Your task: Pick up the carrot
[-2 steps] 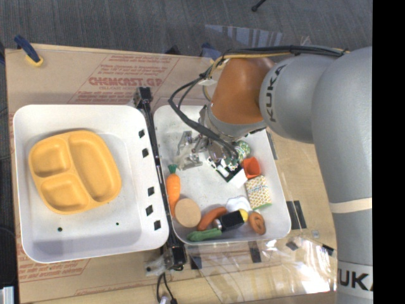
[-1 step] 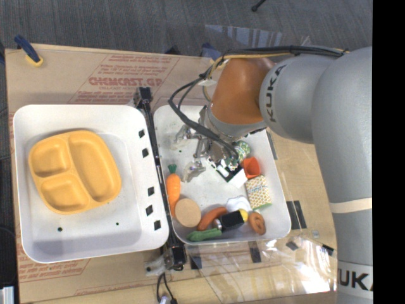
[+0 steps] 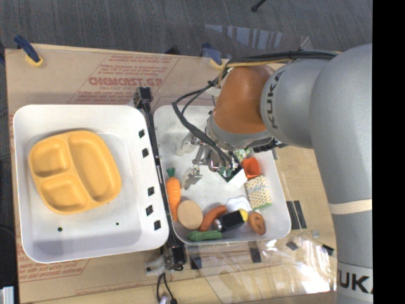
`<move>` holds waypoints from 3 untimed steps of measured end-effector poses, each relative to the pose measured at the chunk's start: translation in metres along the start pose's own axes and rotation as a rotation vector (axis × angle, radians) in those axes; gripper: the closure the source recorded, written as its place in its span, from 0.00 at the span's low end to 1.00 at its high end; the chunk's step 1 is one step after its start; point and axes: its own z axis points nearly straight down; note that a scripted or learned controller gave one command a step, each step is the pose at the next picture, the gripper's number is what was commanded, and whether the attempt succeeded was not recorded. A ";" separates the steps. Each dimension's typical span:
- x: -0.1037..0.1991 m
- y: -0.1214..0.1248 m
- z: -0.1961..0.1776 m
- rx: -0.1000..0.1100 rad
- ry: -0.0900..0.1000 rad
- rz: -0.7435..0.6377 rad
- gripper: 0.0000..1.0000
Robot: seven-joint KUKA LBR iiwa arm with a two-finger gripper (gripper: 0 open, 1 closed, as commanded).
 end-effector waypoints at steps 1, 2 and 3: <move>-0.053 0.000 -0.002 -0.001 -0.006 0.191 0.00; 0.018 -0.006 0.000 0.000 0.001 0.373 0.00; 0.055 -0.040 0.001 0.001 0.004 0.836 0.00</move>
